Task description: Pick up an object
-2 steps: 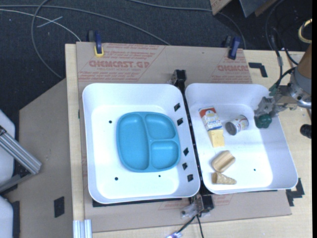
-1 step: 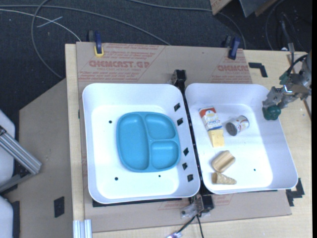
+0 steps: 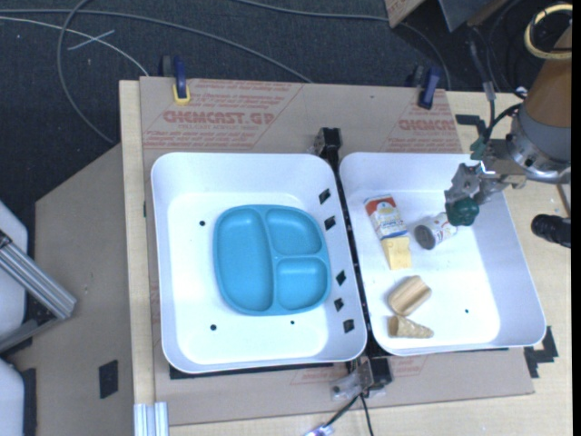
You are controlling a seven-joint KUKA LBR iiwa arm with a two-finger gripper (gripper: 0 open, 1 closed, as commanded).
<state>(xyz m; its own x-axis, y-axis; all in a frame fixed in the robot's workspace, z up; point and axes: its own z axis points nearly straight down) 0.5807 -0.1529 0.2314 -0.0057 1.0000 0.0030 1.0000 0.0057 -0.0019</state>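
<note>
So the two shallow white plastic bins sit side by side on the bench, and the left bin (image 3: 172, 243) has a light blue three-compartment plastic plate (image 3: 270, 259) lying flat pretty much in its middle. All the small stuff is in the right bin (image 3: 508, 271): a little red-and-white carton (image 3: 385, 215) toward 10 o'clock from the bin's centre, a pale yellow foam-looking block (image 3: 397, 252) just below it, a tan bread-roll-shaped piece (image 3: 408, 294) near 7 o'clock, and a tan wedge (image 3: 410, 328) right under that by the front rim. A small grey cylinder with a white and red body (image 3: 433, 234) lies tipped over near the centre. The gripper (image 3: 464, 209) hangs just at that cylinder's 2 o'clock, up in the bin's 1 o'clock area, with something dark teal at its tip. Whether it's clenched or released, can't tell from here.
</note>
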